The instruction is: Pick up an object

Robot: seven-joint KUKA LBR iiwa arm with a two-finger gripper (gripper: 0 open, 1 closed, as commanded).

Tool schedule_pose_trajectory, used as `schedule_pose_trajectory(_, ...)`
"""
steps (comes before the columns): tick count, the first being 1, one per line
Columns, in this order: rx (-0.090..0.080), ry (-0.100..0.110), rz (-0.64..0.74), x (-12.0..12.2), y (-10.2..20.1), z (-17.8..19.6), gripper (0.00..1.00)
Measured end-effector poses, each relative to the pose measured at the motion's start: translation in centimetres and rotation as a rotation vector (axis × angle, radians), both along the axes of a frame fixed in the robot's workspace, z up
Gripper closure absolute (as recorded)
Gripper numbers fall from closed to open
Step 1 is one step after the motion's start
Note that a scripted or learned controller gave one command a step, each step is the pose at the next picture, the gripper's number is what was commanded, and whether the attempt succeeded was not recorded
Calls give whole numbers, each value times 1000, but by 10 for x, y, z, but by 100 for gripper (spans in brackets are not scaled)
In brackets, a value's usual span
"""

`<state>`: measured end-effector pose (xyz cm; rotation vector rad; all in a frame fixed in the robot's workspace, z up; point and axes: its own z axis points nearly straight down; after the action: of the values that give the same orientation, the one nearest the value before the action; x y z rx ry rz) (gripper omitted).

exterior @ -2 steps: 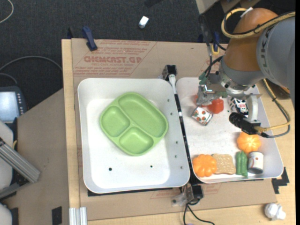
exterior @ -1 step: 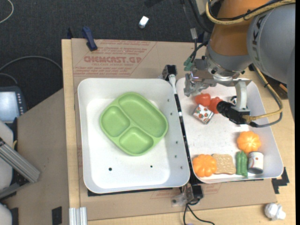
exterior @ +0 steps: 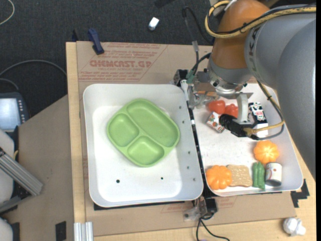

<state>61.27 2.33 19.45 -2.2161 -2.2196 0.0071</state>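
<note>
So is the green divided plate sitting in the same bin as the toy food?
No, the green divided plate lies in the left bin, while the toy food items, like the orange pumpkin, are in the right bin.

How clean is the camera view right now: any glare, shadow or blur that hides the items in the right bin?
In the camera view, lighting is even and soft; the left bin shows mild bright sheen but no blown-out glare. The arm casts shade over the top of the right bin, dimming the red item. The green tray and orange pumpkin look reasonably sharp; small labels stay unreadable.
</note>
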Motion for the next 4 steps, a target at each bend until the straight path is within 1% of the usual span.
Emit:
schedule_pose_trajectory(1,1,-11,8,-27,94,42,100)
schedule_pose_trajectory(2,1,-4,0,-74,86,75,100)
schedule_pose_trajectory(3,0,6,6,-132,145,7,100)
schedule_pose_trajectory(4,-3,1,-8,-108,95,-33,100)
